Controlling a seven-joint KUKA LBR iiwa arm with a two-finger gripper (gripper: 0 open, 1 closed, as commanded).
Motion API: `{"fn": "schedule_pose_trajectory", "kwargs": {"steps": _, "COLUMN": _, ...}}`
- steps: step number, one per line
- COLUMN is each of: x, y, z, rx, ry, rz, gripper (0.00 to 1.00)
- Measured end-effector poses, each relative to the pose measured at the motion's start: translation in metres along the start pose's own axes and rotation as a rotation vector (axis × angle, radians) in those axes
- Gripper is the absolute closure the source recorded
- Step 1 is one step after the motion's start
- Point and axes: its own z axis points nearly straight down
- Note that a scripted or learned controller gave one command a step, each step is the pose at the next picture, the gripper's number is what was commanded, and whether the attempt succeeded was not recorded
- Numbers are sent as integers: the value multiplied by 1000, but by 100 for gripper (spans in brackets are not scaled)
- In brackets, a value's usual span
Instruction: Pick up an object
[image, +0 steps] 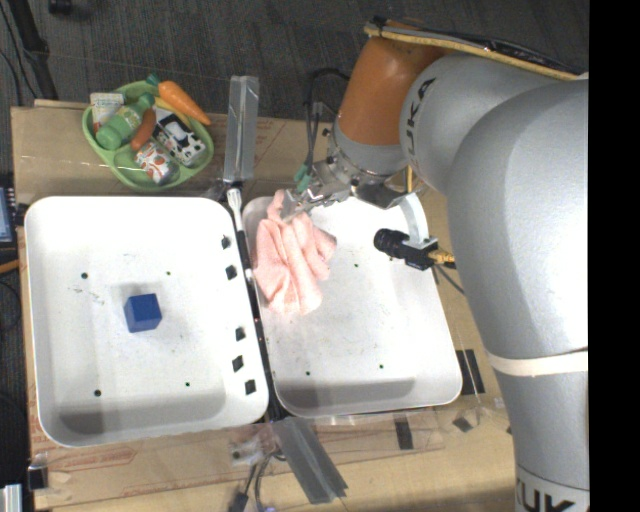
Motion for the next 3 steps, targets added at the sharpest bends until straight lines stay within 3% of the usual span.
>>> {"fn": "schedule_pose_trajectory", "kwargs": {"steps": 1, "x": -33, "y": -10, "z": -50, "rx": 2, "ry": 0, "rz": 212, "gripper": 100}}
{"fn": "schedule_pose_trajectory", "kwargs": {"steps": 2, "x": -82, "y": -27, "z": -85, "rx": 2, "ry": 1, "rz": 158, "gripper": 100}}
{"fn": "schedule_pose_trajectory", "kwargs": {"steps": 3, "x": -64, "y": -21, "z": 20, "rx": 5, "ry": 2, "rz": 108, "gripper": 100}}
